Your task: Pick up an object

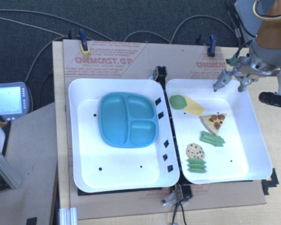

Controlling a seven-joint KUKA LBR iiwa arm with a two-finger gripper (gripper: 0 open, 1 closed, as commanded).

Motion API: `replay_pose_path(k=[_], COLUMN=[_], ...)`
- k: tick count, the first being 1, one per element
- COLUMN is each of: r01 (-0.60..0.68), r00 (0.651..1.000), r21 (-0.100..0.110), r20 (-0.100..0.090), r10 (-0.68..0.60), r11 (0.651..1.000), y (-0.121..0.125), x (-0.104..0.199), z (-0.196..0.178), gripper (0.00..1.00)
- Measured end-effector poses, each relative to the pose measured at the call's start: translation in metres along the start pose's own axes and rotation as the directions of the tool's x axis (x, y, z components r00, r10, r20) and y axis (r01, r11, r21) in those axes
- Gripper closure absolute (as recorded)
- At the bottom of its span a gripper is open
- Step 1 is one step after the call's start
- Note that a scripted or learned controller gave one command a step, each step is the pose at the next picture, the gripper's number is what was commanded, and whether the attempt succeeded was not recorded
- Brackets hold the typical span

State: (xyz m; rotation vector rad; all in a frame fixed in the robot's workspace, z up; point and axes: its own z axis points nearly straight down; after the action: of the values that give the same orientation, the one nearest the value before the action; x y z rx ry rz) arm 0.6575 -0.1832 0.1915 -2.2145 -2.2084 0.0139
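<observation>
In the right bin [253,139] lie several toy foods: a green round piece [177,101], a yellow piece [195,108] touching it, a pizza slice [213,122], a green pod [211,138], a cookie [195,151] and a green ridged piece [196,165]. My gripper [232,83] hangs above the bin's far right corner, open, with nothing between its fingers. It is up and to the right of the pizza slice, apart from all the foods.
The left bin [84,163] holds a blue divided plate [128,120]. A row of black clips [165,125] runs along the seam between the bins. Blue clamps [84,42] hold the cardboard bench at the back. A small screen [7,99] stands at the far left.
</observation>
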Motion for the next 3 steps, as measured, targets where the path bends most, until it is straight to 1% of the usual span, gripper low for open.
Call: replay_pose_path(k=[1, 2, 3], r01=[0.003, 0.005, 0.005], r00=[1.0, 1.0, 1.0], r21=[-0.015, -0.012, -0.01], r20=[0.003, 0.003, 0.002], r10=[-0.003, -0.005, -0.005], r11=[1.0, 1.0, 1.0], y=[0.003, 0.007, 0.007], x=[0.001, 0.004, 0.014], z=[-0.01, 0.031, 0.087], gripper=[0.0, 0.0, 0.0])
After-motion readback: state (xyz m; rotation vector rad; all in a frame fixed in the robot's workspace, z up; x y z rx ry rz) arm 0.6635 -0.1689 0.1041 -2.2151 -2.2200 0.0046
